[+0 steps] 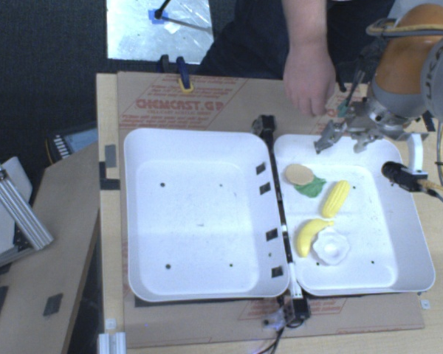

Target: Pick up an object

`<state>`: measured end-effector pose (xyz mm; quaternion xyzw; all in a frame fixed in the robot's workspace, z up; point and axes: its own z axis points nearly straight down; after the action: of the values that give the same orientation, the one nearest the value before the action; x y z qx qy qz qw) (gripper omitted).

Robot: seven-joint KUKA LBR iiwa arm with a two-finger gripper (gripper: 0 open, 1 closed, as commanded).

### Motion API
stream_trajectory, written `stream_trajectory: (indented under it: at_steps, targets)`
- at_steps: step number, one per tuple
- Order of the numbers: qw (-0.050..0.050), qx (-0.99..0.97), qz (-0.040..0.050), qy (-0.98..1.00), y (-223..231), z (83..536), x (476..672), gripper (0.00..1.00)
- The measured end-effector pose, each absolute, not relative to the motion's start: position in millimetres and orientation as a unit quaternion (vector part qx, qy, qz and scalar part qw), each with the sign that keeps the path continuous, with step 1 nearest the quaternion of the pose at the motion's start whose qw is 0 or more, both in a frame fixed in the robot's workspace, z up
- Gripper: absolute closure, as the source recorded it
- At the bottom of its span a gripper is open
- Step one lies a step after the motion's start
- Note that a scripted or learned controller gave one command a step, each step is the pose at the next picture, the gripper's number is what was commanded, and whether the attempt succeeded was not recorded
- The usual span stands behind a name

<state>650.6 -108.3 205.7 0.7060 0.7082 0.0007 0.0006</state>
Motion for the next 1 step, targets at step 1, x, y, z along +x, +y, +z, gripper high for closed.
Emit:
stream_trajectory:
  at_steps: [1]
  targets:
    - [0.0,0.708,-0.001,0.706,-155.4,200.6,588.1,0.0]
